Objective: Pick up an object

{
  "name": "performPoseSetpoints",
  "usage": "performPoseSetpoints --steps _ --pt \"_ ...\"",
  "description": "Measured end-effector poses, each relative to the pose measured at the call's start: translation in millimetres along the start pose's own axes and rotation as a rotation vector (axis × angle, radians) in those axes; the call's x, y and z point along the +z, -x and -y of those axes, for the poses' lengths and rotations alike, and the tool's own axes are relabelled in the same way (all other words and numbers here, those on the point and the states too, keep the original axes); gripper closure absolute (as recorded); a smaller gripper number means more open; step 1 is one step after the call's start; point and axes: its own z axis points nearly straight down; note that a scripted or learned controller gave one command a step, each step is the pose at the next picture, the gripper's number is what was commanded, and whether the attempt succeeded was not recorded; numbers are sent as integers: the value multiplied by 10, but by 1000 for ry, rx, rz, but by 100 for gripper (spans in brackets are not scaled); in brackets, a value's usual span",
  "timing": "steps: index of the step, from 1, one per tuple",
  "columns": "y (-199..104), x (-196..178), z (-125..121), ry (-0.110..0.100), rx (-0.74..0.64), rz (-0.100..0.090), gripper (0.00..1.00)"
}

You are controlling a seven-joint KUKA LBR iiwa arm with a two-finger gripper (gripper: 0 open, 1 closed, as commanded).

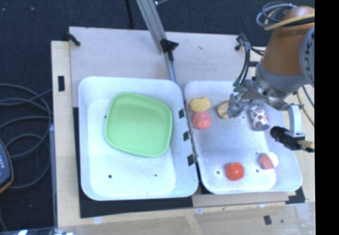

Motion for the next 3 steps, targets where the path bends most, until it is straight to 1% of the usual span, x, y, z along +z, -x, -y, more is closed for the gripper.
performPoseSetpoints --steps 1,2,3 --pt "-449 -82 89 1 -2 -1 100" --pt "-942 -93 291 0 -2 -1 100" --pt "-1455 41 384 -1 -1 -1 100"
